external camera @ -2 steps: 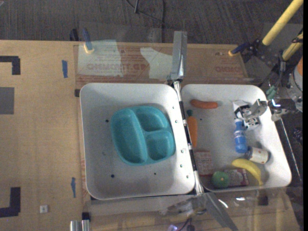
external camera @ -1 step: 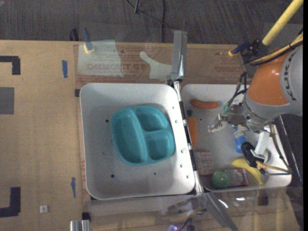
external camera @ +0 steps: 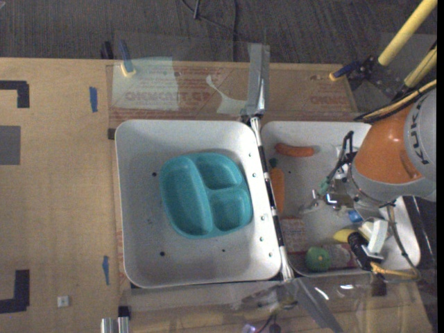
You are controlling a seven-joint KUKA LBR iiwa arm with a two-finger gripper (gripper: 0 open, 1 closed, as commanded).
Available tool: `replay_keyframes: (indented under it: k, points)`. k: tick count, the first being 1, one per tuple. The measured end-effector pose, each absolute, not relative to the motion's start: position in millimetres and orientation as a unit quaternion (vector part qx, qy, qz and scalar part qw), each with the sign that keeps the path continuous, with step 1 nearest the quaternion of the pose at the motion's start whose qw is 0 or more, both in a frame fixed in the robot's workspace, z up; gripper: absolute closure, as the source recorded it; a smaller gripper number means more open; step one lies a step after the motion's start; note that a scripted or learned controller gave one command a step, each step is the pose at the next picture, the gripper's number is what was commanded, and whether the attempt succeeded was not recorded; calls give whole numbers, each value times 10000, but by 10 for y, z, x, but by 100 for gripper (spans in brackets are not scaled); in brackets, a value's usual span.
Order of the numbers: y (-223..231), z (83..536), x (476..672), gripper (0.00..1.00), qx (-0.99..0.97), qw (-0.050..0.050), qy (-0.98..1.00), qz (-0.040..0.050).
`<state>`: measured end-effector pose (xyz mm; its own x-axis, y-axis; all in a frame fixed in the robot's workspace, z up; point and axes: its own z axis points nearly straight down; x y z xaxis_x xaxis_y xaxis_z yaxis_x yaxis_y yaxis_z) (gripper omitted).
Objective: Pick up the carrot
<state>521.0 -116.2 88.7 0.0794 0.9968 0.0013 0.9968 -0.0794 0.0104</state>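
L bin (external camera: 139, 186): teal divided tray (external camera: 206, 194), centred. R bin (external camera: 305, 127): carrot (external camera: 277, 189) along wall nearest tray; sausage (external camera: 296, 150) beyond it, green fruit (external camera: 318, 258) at near edge. Gripper (external camera: 331, 197) over R bin, apart from carrot; finger state: cannot tell.

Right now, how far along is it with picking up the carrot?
Nothing looks finished yet. The carrot lies in the right bin, against its left wall, below a hot dog. In hand: the arm is reaching over that bin, with its gripper to the right of the carrot and apart from it. Left to do: move across to the carrot, close on it and lift it out.
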Motion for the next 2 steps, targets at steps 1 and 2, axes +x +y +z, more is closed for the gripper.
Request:
replay_keyframes:
  k: [1,2]
  points:
    - [-1145,888,4877,0,6864,54,7272,38]
    - [-935,893,4851,0,7863,68,6178,63]
